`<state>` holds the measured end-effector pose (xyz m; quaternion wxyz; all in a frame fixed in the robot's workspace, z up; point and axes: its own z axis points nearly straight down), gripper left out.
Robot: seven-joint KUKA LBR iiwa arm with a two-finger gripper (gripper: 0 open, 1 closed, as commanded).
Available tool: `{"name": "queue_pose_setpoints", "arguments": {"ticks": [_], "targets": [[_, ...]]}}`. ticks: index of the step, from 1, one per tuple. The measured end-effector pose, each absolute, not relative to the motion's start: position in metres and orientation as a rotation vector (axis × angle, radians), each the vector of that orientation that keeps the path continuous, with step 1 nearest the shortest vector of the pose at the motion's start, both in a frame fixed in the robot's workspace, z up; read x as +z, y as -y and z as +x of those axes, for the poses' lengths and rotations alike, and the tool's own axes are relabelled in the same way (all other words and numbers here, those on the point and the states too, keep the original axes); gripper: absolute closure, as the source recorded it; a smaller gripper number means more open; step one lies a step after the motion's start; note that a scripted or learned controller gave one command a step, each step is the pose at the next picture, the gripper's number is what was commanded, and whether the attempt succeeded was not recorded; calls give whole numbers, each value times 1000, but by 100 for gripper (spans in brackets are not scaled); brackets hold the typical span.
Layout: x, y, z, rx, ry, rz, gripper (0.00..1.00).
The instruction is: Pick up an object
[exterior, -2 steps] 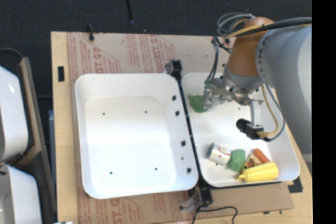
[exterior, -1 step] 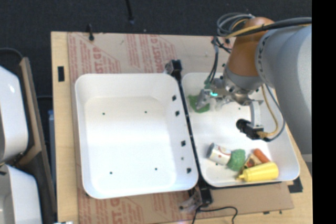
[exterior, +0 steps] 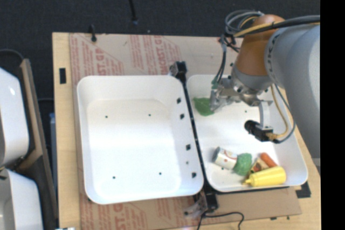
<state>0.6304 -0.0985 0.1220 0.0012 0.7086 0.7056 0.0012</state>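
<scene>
In the right bin [exterior: 285, 143], the gripper [exterior: 215, 100] sits low at the upper left corner, touching a green object [exterior: 202, 106] just to its lower left. How far it is open cannot be told. A yellow object [exterior: 267, 176], an orange one [exterior: 267, 159] and a white cylinder [exterior: 224, 157] lie near the bin's lower edge.

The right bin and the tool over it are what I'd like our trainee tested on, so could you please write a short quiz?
1. True or false: the yellow bottle lies in the left bin.
2. Which item is nearest the tool? A) the orange piece B) the green object at the right bin's upper left C) the white cylinder
3. Fill in: the items along the right bin's near edge lie ____ from the tool.

Key:
1. False; it lies in the right bin, at the near edge.
2. B; whether the tool grips it cannot be told.
3. Apart.
</scene>
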Motion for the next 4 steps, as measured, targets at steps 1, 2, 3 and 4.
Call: {"name": "queue_pose_setpoints", "arguments": {"ticks": [1,2,3,4], "targets": [[122,98,630,3,-2215,2225,0],[100,97,633,-1,-2221,2222,0],[112,98,634,2,-2218,2223,100],[111,98,634,1,-2218,2223,0]]}}
